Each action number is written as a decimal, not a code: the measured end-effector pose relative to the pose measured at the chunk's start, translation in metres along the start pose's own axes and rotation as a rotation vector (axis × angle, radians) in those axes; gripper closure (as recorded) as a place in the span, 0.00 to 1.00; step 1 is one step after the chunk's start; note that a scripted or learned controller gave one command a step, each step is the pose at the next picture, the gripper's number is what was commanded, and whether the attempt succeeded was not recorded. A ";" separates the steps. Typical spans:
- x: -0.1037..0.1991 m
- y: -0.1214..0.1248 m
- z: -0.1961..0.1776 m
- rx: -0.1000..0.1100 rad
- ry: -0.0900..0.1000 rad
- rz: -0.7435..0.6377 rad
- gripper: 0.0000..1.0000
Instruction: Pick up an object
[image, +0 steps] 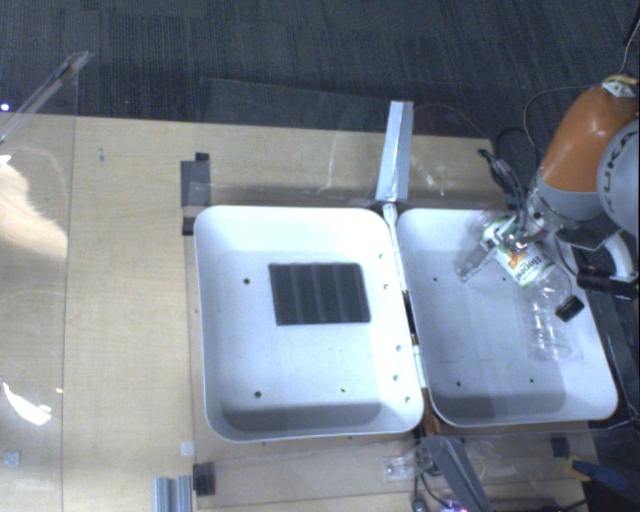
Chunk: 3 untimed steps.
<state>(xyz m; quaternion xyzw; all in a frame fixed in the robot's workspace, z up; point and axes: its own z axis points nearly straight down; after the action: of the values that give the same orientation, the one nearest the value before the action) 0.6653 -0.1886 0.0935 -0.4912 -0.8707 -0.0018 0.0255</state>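
Note:
A clear plastic bottle (540, 300) with a white, green and orange label lies slanted in the right bin (480, 400), near its far right side. My gripper (496, 244) is at the bottle's labelled upper end, low over the far part of that bin, under the arm's orange band (588, 135). The metal of the gripper and the clear plastic overlap, so contact between them is unclear. A dark grey ribbed rectangular pad (320, 293) lies flat in the middle of the left bin (230, 400).
The two white bins touch along a shared middle rim (405, 300). A metal post (395, 150) stands behind that rim. Cables and black arm parts (610, 265) crowd the right edge. A clear panel (40, 300) covers the bench's left.

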 end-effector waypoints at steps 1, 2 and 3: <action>0.043 0.028 -0.104 -0.032 -0.053 0.016 1.00; 0.080 0.049 -0.099 -0.021 -0.053 -0.256 1.00; 0.094 0.007 -0.044 -0.018 -0.053 -0.363 1.00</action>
<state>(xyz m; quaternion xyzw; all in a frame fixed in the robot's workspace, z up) 0.6250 -0.1057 0.1418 -0.3262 -0.9453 -0.0013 -0.0027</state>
